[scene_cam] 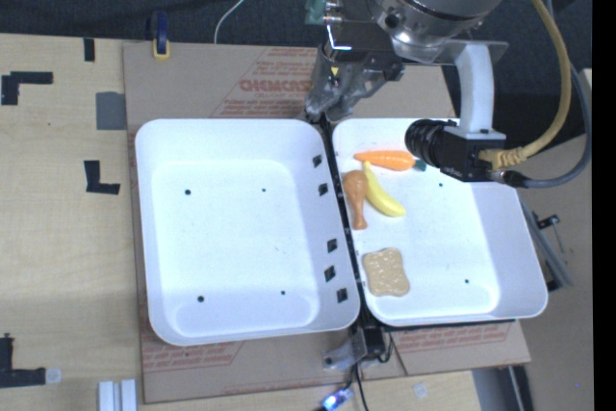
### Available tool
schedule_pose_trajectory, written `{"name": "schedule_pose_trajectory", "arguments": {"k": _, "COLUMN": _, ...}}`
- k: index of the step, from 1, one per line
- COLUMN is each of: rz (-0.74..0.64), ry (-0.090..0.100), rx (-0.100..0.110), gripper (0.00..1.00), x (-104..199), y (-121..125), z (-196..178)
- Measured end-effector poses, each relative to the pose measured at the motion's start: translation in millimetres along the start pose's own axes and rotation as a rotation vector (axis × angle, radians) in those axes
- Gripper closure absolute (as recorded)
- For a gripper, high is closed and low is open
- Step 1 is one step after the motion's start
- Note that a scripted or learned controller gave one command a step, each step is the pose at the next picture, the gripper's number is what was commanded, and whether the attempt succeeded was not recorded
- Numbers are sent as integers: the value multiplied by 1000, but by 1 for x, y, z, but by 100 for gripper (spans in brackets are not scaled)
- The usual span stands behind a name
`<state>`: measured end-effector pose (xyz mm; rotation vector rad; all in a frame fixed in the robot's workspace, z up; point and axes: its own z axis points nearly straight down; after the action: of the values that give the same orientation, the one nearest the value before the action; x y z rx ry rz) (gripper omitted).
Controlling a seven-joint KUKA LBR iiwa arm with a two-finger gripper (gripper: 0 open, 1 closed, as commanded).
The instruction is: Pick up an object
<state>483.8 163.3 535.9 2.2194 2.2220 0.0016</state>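
Four small things lie in the right bin (500, 274), crowded toward its left wall: a carrot (383, 160) at the top, a drumstick (357, 195) and a banana (382, 197) touching just below it, and a flat tan cracker (387, 271) apart, nearer the front — the left bin (164, 207) holds no pickable piece. The gripper (325, 106) hangs over the far end of the divide between the bins, nothing visibly in it; how far it is parted I cannot tell. A descent from here would likely strike the rims — or, shifted, nudge two touching pieces at once.
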Motion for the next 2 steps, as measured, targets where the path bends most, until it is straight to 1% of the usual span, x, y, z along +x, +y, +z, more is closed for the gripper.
{"name": "schedule_pose_trajectory", "arguments": {"k": 1, "rz": -1, "ry": -6, "rx": 17, "gripper": 100, "x": 13, "y": -2, "z": 129}}
{"name": "schedule_pose_trajectory", "arguments": {"k": 2, "rz": 8, "ry": -1, "rx": -3, "gripper": 100, "x": -67, "y": 0, "z": 77}}
